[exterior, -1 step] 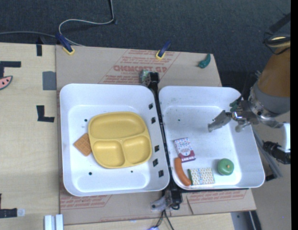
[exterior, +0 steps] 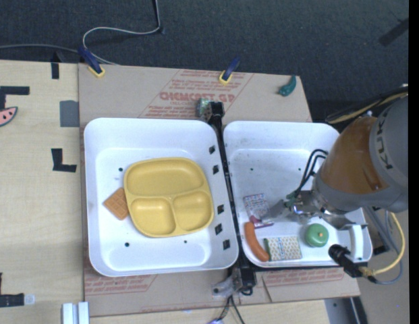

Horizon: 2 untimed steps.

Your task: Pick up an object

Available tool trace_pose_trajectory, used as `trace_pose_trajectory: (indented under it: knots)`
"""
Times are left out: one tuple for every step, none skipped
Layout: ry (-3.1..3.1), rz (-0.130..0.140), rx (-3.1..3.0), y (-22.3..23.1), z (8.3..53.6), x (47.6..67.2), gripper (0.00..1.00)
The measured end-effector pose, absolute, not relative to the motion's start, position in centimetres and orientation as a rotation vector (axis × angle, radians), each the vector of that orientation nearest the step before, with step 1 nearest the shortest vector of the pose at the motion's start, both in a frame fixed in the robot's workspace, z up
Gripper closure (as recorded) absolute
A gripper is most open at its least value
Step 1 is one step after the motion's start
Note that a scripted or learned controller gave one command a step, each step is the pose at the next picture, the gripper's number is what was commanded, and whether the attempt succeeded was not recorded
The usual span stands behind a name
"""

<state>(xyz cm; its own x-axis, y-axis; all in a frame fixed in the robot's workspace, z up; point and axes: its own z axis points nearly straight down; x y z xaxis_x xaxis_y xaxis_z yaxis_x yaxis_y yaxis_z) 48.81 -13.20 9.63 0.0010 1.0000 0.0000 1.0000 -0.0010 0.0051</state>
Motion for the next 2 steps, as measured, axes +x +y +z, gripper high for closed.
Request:
trace_pose_trajectory:
  knots:
    - [2.214,0.008,2.216,-9.7,8.8,48.7,0.0]
    - [2.217,0.016,2.215,-9.5,10.0,48.9,1.0]
